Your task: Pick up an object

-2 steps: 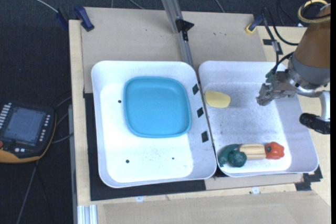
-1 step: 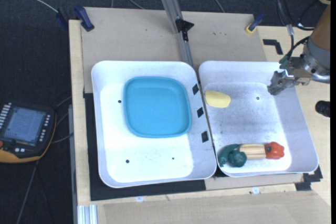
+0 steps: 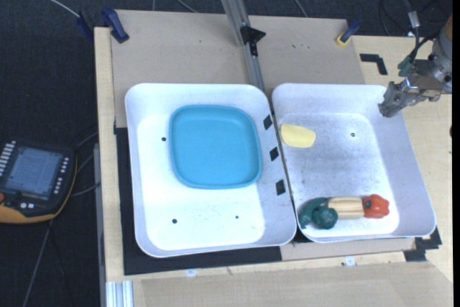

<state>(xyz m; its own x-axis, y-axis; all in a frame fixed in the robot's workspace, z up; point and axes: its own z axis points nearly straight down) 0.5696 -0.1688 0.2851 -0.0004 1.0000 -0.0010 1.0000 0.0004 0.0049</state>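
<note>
A pale yellow piece (image 3: 297, 135) lies flat near the right bin's (image 3: 402, 126) far left corner. Along its near edge lies a toy (image 3: 345, 208), perhaps one piece: green end left, tan middle, red end right.

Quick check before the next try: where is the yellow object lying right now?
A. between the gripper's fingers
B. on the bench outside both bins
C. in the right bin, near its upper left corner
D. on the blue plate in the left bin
C: the yellow object lies on the right bin floor near its upper left corner, apart from the gripper at the bin's upper right rim.
</note>
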